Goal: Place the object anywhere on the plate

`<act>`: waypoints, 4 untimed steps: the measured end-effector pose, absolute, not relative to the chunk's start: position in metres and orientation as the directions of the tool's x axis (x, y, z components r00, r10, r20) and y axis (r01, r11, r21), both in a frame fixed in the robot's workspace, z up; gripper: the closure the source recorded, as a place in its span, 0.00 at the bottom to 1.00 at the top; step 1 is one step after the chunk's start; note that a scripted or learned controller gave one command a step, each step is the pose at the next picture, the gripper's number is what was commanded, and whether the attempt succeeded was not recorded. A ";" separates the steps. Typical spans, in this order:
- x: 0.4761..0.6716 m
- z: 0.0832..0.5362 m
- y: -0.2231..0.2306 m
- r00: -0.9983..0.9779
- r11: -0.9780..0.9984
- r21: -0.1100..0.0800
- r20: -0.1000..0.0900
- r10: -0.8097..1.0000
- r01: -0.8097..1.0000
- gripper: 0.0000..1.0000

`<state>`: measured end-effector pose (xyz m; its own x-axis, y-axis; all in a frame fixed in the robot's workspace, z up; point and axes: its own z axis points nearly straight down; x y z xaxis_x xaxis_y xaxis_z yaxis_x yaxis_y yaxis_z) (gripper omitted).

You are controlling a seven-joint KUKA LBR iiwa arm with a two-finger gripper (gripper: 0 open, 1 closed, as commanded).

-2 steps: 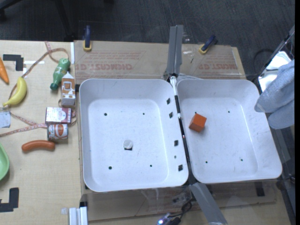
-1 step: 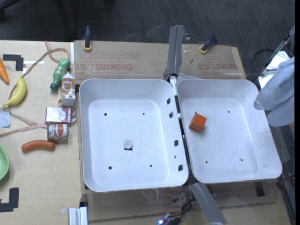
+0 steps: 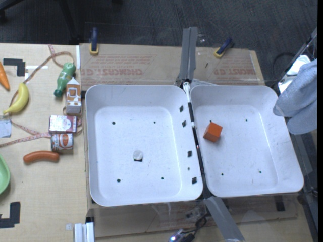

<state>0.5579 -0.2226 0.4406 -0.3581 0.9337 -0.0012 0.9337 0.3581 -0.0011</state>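
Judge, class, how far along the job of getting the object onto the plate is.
Nothing looks done yet. The orange block lies loose in the right bin, near its left wall. The arm sits at the right edge, apart from the block, with nothing visibly in hand. A small grey disc lies in the left bin. Picking and placing remain.

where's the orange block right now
In the camera view the orange block sits in the right bin, near its left wall, close to the divider between the two bins.

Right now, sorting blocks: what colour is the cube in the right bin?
Orange, clearest in the camera view.
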 end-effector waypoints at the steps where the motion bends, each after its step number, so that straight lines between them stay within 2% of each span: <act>1: 0.569 0.440 -0.222 -0.319 0.319 -0.002 -0.001 0.948 0.948 1.00; 4: 0.606 0.440 -0.223 -0.256 0.256 -0.003 -0.002 0.967 0.967 1.00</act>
<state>0.6065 -0.2228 0.4396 -0.2560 0.9667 -0.0018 0.9667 0.2560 -0.0029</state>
